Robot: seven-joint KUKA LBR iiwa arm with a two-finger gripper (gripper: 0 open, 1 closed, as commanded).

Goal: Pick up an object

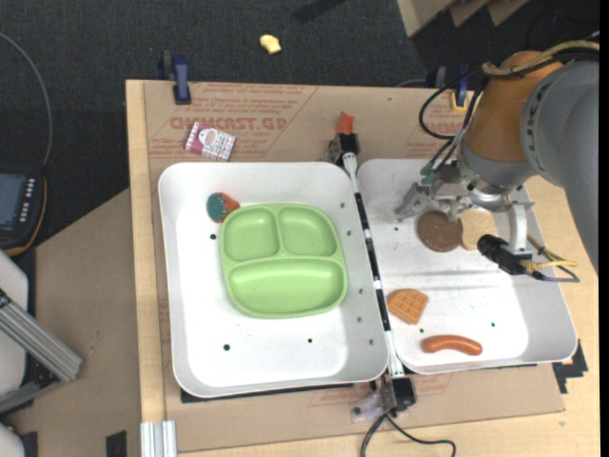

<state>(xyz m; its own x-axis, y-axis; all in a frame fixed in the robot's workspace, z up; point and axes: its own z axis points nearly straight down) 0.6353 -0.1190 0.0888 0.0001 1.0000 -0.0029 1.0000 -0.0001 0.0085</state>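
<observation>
Brown round disc (pixel 441 232), flat on the floor of the right bin (pixel 495 298), in its far half and a little left of centre. Directly above and partly over its far edge, the claw (pixel 449 206), hanging from the grey arm (pixel 561 112) with its orange band (pixel 500 112) reaching in from the right. Cannot tell whether the claw is released or clenched, nor whether it touches the disc.

Nearer in the same bin, an orange toy waffle (pixel 407 305), close to the left wall and well apart from the disc. Nearer still, a red-orange toy sausage (pixel 452 345), lying crosswise just inside the near wall, right of the waffle.

To the left, side by side and wall to wall with the right bin, the left bin (pixel 190 284). In its middle, a green divided plate (pixel 282 260) with three compartments, two small on the far side and one long on the near side, all bare. Just beside the plate's far left corner, a small round red and green thing (pixel 223 206), too small to name.

Under both bins, the desk (pixel 143 255), topped with brown printed cardboard. On the cardboard beyond the left bin, a small pink and white packet (pixel 209 141). At the far left edge, a blue clamp (pixel 178 72); between the bins' far ends, an orange-tipped clamp (pixel 344 124).

Beyond the desk, dark carpet with a small yellow scrap (pixel 271 43) lying on it.
</observation>
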